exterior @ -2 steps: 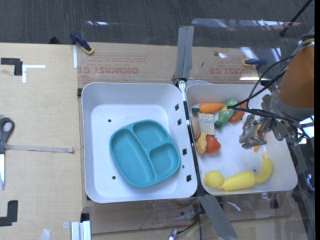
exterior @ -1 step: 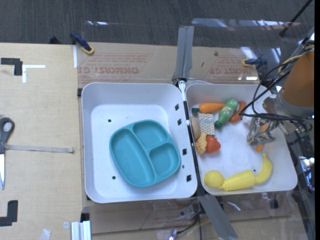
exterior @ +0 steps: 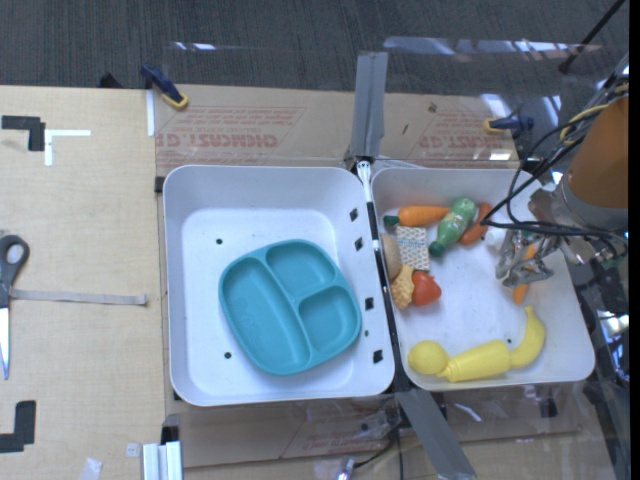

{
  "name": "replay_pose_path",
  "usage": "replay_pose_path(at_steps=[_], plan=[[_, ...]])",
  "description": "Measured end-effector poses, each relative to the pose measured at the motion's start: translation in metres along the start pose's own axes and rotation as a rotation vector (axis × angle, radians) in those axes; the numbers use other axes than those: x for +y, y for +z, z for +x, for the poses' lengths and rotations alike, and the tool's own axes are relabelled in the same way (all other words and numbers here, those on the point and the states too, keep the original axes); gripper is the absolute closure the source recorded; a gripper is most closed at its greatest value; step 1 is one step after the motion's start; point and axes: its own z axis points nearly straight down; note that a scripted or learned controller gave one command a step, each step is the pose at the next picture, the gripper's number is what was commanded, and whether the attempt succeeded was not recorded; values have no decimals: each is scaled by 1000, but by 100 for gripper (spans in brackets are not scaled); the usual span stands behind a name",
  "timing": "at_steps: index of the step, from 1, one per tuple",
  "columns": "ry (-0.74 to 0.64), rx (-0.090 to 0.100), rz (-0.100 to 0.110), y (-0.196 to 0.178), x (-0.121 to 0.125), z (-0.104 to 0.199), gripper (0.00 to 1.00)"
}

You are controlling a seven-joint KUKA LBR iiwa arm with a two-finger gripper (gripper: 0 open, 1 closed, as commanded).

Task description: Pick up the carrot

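Presently, gripper (exterior: 522,260): low over the right bin (exterior: 470,303), near that bin's right edge and about midway between its far and near edges. Cables and metal parts clutter it, so its degree of opening cannot be told. A small orange piece (exterior: 519,291) shows just at its near side; whether this is gripped cannot be told either.

Arm (exterior: 605,168): grey with an orange band, entering above the right bin's far right corner.

Carrot (exterior: 422,214): orange, lying flat along the right bin's far edge, towards the far left corner, well apart from the gripper.

Green item (exterior: 455,221): tilted, just beside the carrot's right end.

Pale checkered block (exterior: 412,246): near the left edge of the right bin, just on the near side of the carrot.

Red item (exterior: 427,289) and tan item (exterior: 402,288): touching each other, at the left edge, below the checkered block.

Banana (exterior: 530,336): yellow, by the near right corner of the right bin.

Yellow gourd-shaped item (exterior: 462,360): along the near edge, its right end beside the banana.

Left bin (exterior: 180,268): white, holding a teal divided plate (exterior: 290,306) at its centre.

Scissors (exterior: 8,268): on the bench, at its left edge.
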Motion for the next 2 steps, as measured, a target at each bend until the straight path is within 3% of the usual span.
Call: replay_pose_path(at_steps=[1, 2], plan=[[5, -7, 3, -11, -1, -2, 100], [-125, 4, -3, -65, 67, -64, 100]])
